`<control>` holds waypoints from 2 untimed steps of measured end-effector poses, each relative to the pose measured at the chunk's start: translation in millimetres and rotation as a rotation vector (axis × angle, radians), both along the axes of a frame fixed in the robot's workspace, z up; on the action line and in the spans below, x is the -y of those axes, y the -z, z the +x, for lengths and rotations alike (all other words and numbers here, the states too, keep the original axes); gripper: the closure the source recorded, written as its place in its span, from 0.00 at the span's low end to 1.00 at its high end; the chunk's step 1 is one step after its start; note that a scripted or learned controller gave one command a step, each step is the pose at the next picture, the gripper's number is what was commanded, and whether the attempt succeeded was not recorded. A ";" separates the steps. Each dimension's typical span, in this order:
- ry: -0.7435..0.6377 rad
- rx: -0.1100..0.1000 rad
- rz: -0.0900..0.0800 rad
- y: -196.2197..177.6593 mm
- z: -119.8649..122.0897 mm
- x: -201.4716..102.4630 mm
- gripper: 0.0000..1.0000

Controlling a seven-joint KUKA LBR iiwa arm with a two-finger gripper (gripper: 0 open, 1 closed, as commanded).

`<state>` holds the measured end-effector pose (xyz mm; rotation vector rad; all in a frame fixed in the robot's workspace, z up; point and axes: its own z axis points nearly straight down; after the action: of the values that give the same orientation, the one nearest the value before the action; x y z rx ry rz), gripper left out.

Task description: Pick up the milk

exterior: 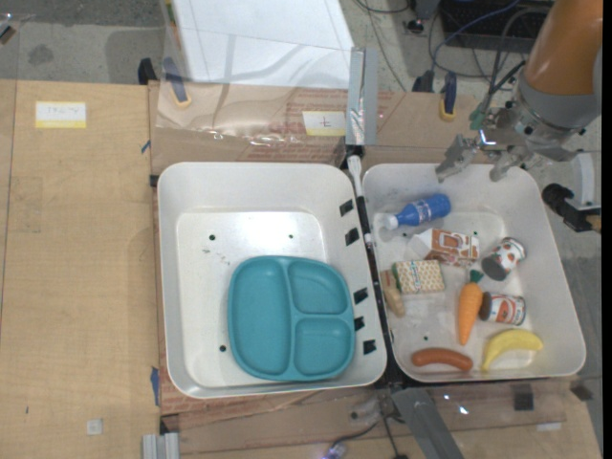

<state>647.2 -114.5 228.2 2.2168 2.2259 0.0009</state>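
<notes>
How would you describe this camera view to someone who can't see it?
A robot gripper hovers at the far edge of the right bin, which holds a small milk carton, blue bottle, carrot and banana. The left bin holds a teal divided plate.

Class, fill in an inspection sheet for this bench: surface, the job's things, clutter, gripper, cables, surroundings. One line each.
Surface: two white bins; left bin holds a teal divided tray.
Job's things: milk carton lying in the right bin.
Clutter: blue bottle, cracker pack, carrot, can, banana, sausage.
Gripper: gripper above the right bin's back rim, holding nothing.
Cables: loose black cables on the floor behind.
Surroundings: white box behind the left bin.
</notes>
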 end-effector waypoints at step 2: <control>-0.027 0.025 0.000 119.4 -57.9 20.6 0.00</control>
<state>589.3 -135.2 108.8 2.1738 2.2433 0.0283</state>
